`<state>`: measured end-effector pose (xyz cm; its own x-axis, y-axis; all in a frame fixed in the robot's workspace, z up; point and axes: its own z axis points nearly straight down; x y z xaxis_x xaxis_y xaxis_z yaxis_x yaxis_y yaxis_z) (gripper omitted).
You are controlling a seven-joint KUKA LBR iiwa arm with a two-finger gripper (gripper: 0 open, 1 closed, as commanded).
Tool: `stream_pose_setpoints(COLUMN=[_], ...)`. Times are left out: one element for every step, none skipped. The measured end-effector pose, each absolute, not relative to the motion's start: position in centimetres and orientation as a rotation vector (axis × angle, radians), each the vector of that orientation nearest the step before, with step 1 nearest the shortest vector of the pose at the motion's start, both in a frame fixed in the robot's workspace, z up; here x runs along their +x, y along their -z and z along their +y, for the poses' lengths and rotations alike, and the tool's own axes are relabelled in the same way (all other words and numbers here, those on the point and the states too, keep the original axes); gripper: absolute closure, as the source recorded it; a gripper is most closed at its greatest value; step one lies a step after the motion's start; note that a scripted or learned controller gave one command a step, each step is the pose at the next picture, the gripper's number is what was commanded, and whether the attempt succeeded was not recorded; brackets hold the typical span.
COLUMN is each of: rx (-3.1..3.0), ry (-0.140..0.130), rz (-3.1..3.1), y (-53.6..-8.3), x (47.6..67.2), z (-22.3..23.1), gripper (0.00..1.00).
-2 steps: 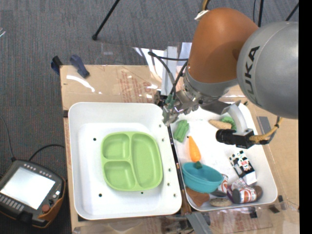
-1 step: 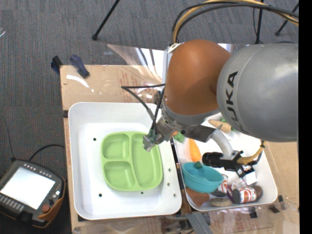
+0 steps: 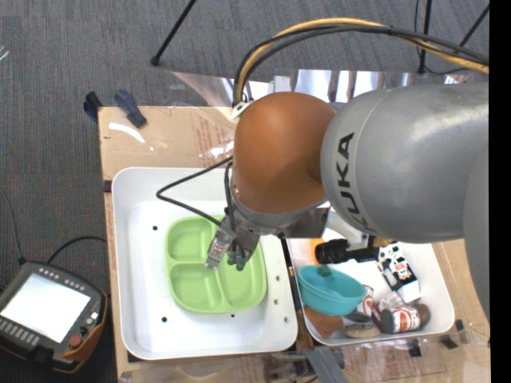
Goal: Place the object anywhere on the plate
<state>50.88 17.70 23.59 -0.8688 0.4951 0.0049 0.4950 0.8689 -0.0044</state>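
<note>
Pincer over the green plate — the placing step, by the look of it.

The pincer [image 3: 227,260] hangs low above the plate [image 3: 190,246], a glossy lime-green plastic dish with rounded corners and three moulded compartments. The plate lies flat in the left bin [image 3: 128,214], and the pincer is over the ridges where the compartments meet. Whether the pincer is apart, together or clamped on the object cannot be told — so the object may be there or among the things in the right bin [image 3: 307,250], such as a smooth teal bowl [image 3: 327,292] and a labelled can [image 3: 402,319] on its side. If something is carried, the next move calls for a short descent and a release into a flat pocket, not onto a ridge.
</note>
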Motion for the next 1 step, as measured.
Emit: stream_pose_setpoints(rx=[-0.398], ry=[0.003], rz=[-3.120], y=[-34.83], x=[49.50], z=[16.80], gripper=[1.00])
